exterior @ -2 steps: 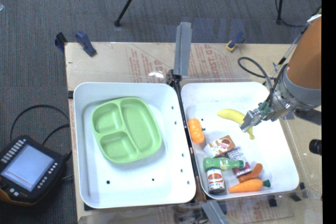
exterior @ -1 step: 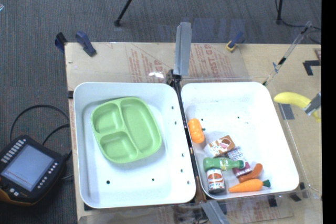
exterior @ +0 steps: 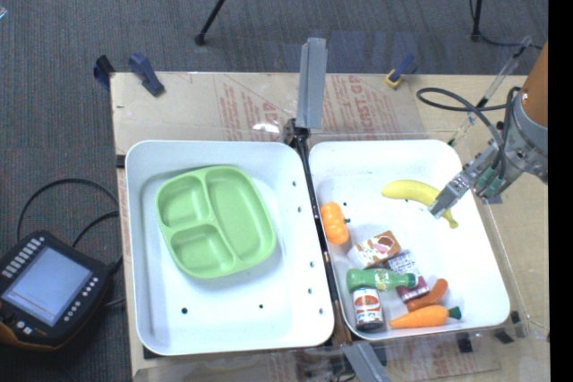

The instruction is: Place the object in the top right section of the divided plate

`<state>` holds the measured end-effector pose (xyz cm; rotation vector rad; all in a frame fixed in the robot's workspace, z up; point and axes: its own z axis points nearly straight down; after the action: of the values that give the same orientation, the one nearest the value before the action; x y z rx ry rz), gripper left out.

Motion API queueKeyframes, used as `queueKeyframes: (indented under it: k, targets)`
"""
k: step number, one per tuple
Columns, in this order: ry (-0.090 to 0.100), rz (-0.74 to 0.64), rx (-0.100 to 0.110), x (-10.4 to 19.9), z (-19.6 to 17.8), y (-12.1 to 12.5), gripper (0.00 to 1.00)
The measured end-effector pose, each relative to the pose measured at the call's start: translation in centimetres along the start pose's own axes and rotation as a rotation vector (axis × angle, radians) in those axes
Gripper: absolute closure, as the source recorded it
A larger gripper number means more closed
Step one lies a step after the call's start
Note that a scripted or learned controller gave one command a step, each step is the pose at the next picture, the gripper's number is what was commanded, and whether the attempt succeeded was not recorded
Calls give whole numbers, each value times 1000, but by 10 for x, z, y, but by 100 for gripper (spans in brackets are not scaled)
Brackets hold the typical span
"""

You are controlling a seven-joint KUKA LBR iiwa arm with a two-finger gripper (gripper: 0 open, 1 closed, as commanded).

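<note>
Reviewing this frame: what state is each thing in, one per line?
Green divided plastic plate: flat in left white bin, nothing in its sections.
Yellow banana: lying in right white bin, at the gripper.
Green bottle: on its side.
Orange carrot: lying flat.

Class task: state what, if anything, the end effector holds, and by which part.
Nothing is visibly held. The end effector is at the banana's right end; no grip is visible.
</note>
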<state>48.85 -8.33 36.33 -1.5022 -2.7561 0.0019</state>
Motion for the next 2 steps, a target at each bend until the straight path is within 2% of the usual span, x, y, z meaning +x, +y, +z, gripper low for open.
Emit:
queueKeyframes:
  k: [1, 2]
  targets:
    - [-3, 128, -3, -61, -74, -53, 100]
    - [-4, 125, -3, -62, -83, -51, 100]
